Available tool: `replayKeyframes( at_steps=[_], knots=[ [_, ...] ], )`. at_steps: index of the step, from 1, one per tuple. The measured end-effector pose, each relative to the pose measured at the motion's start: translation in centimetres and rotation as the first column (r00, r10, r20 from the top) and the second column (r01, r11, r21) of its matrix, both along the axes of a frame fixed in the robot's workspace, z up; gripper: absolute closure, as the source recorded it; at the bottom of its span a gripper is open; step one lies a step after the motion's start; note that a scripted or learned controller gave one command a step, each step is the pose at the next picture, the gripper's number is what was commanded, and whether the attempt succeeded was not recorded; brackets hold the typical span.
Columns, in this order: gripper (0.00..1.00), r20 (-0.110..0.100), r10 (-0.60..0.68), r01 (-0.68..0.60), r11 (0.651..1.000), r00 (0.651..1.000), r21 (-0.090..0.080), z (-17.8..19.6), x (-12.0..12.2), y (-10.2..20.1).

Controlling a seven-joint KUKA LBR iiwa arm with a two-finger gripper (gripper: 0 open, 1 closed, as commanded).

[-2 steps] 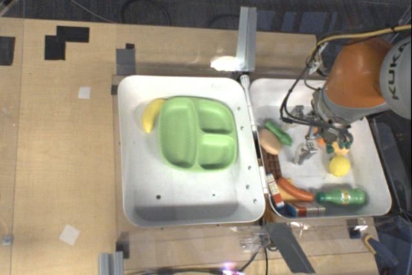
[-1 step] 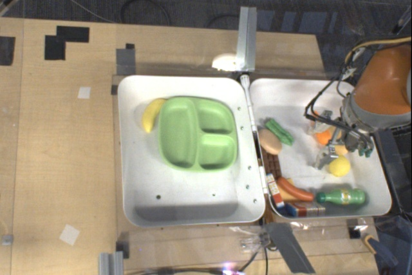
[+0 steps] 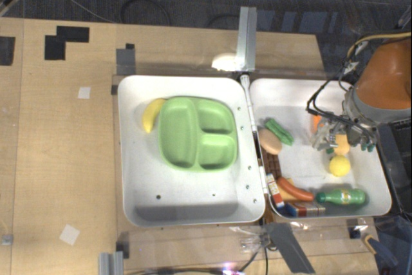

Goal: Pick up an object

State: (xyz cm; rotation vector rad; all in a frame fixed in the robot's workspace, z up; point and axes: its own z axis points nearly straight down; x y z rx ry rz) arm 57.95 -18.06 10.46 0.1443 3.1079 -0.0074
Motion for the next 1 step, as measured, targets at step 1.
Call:
replayKeyframes(
  at_steps=[1],
  knots=[
    [0.0, -0.001, 0.001, -0.001, 1.0, 1.0, 0.001, -0.07, -0.03, 0.03]
  ],
)
